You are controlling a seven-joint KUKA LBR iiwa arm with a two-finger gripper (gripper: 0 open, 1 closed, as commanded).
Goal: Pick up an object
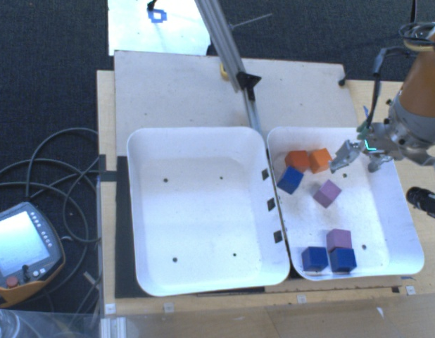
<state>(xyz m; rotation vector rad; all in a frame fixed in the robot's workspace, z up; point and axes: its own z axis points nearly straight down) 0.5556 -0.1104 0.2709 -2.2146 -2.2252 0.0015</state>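
Over the right bin [407, 224] the gripper [360, 156] hangs with fingers apart and nothing between them, just beside two orange blocks [309, 160] lying near the bin's back corner.

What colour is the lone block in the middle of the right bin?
Light purple block, seen in the camera view.
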